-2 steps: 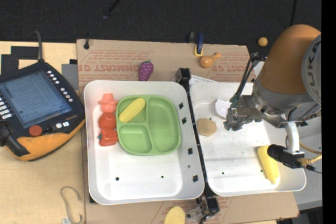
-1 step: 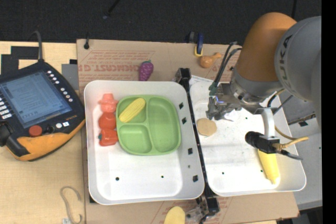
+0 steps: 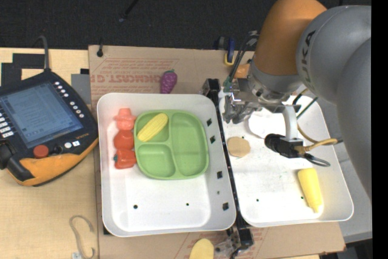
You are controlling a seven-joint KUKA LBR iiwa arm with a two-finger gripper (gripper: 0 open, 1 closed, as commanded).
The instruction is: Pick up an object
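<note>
Your gripper sits low over the far-left corner of the right white bin, and you cannot tell how it is set, since the wrist hides it. The nearest candidate is the flat round tan biscuit-shaped piece, lying just toward you from the gripper, near the wall between the bins. Being round, it has no long axis, so any approach angle serves; come straight down and centre over it. The yellow plastic corn cob near the bin's front right lies with its long axis running front to back, so you would close across its width.
</note>
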